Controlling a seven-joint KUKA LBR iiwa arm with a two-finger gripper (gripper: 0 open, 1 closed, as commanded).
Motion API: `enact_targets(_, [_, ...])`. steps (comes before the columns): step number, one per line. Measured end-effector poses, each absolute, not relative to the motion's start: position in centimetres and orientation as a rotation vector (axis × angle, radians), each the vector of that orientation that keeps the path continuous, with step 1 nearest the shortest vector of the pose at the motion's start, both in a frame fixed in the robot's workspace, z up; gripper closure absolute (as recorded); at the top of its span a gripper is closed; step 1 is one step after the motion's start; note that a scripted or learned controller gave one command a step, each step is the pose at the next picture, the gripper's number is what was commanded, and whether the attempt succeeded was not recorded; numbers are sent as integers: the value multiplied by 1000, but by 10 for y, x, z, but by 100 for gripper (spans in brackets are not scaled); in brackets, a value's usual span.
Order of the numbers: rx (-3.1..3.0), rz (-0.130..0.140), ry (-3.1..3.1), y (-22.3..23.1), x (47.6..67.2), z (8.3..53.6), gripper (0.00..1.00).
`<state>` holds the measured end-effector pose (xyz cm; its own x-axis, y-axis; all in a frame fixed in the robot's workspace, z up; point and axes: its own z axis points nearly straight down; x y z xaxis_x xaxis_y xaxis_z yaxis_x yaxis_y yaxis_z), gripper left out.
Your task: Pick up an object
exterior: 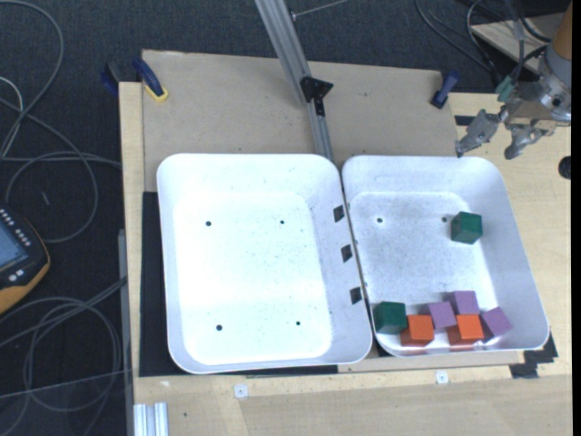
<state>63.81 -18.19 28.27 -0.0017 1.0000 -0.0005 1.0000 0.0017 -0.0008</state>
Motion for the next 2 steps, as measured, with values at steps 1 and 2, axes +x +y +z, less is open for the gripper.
enact_targets(1, [-2214,8,-2213,-150,550,103,0])
enact_targets(2, [-2229,-6,-2226,-184,481,274,0])
